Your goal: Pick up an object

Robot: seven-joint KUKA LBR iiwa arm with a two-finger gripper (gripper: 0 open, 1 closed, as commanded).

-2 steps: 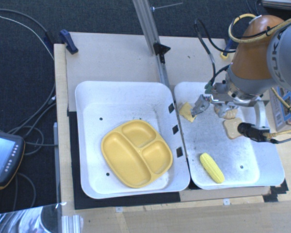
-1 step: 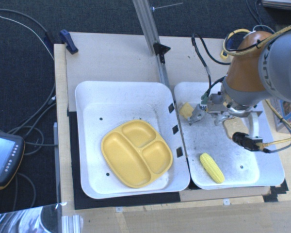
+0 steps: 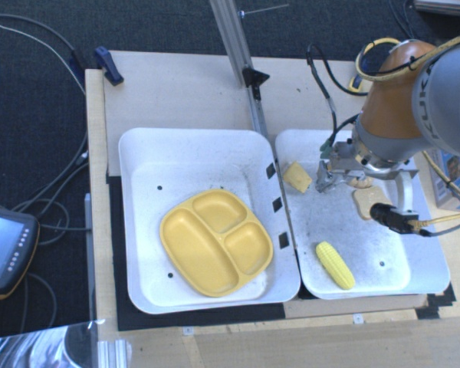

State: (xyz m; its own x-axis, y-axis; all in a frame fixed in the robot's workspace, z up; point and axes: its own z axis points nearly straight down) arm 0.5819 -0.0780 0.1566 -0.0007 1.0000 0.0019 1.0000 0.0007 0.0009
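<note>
**Arm low over the right bin, corn lying near the front**

From where I stand, the pale wooden surface takes up most of the scene, with dark carpet and loose cables around it. Two shallow white bins sit side by side on it. The left bin holds a yellow divided plate with three compartments, lying flat toward the bin's front half. A grey metal pole rises at a slant from the back of the surface, just behind where the two bins meet.

The grey arm, with its orange band, reaches in from the right and bends down over the right bin. Its gripper hangs low over the back part of that bin, but the fingers are too tangled in metal parts and cables for me to tell whether they are spread or pressed together, and I can't make out anything between them.

In the right bin, a yellow ear of toy corn lies on the floor near the front, well apart from the gripper. A pale yellow wedge rests by the bin's left wall, just beside the gripper. A tan object lies under the wrist, partly hidden.

A blue clamp grips the surface's back left corner.
</note>
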